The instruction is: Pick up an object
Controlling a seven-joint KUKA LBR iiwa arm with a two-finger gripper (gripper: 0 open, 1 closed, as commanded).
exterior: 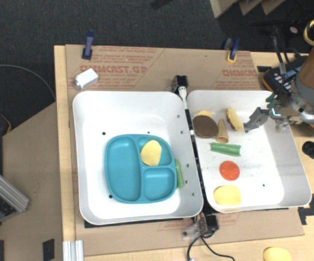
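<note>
Your candidate objects sit loose in the right bin (pixel 287 167), presumably scattered for easy picking: brown disc (pixel 204 125), yellow piece (pixel 234 119), green stick (pixel 225 148), red round (pixel 229 171), yellow lump (pixel 227 195). Your gripper (pixel 256 119) hovers at the bin's 1 o'clock, just beside the yellow piece, holding nothing visible; how far it is spread cannot be told.

Blue clamps (pixel 88 44) and a white block (pixel 86 79) sit on the cardboard (pixel 146 69).
</note>
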